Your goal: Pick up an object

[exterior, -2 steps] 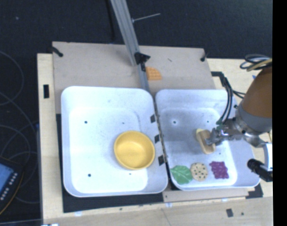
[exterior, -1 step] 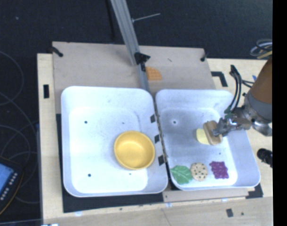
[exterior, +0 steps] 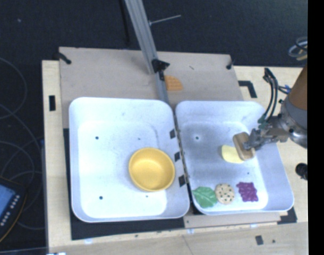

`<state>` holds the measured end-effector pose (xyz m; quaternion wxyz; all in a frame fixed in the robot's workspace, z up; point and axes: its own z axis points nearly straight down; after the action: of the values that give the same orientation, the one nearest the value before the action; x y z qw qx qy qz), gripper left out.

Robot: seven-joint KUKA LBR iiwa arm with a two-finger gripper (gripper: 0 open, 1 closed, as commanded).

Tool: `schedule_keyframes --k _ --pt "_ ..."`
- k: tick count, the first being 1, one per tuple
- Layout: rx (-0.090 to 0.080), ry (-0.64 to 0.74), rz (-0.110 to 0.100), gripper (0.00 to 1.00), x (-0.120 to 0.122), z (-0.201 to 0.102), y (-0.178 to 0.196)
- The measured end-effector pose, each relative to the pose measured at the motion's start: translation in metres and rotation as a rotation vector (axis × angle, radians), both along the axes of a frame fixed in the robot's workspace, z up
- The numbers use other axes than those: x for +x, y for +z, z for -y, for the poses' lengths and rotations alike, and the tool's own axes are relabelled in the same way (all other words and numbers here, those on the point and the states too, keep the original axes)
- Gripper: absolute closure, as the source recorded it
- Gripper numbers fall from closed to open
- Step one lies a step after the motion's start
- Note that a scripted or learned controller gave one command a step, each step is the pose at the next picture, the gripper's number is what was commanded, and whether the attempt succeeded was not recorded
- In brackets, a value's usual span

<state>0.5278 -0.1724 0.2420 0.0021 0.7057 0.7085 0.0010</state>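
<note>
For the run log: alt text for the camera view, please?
Robot hand reaches in from the right over a pale yellow object in the right white bin; green, cookie-like and purple items lie along that bin's near edge. A yellow bowl sits in the left bin.

End effector (exterior: 246,145) blurred; finger state cannot be made out. Right part of pale yellow object (exterior: 231,154) covered by it. Arm (exterior: 297,110) cut off at right. Dark device (exterior: 2,206) cropped at lower-left edge.
</note>
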Motion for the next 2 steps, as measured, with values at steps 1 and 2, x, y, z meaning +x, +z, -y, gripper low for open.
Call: schedule_keyframes --k 1,2 --pt "0.002 0.003 -0.003 1.0 0.0 -0.056 -0.009" --pt "0.003 0.004 -0.001 1.0 0.005 -0.103 0.002"
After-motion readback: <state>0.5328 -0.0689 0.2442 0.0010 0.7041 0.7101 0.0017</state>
